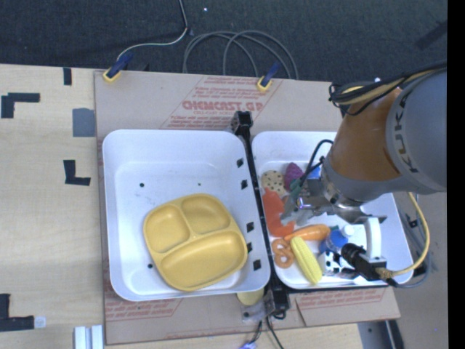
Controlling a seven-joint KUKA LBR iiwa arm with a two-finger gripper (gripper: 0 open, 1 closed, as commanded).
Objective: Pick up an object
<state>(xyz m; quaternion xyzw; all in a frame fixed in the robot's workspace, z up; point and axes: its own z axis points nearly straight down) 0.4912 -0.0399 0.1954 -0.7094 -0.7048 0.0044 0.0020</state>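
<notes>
The right bin [287, 145] holds several small toy foods: a tan cookie [272, 180], a purple piece [293, 171], a red-orange piece [272, 209], an orange carrot [311, 233], a pretzel ring [282, 253], a yellow corn cob [307, 260], a blue piece [338, 236] and a black-and-white piece [333, 262]. My gripper [298, 203] hangs low over the middle of this bin, just above the carrot and beside the red-orange piece. The grey and orange arm covers the bin's right part.
The left bin [123, 158] holds a yellow divided plate [195, 240]. A black divider clip [241, 122] sits between the bins at the back. Cables loop on the dark floor behind the bench. Cardboard lies under both bins.
</notes>
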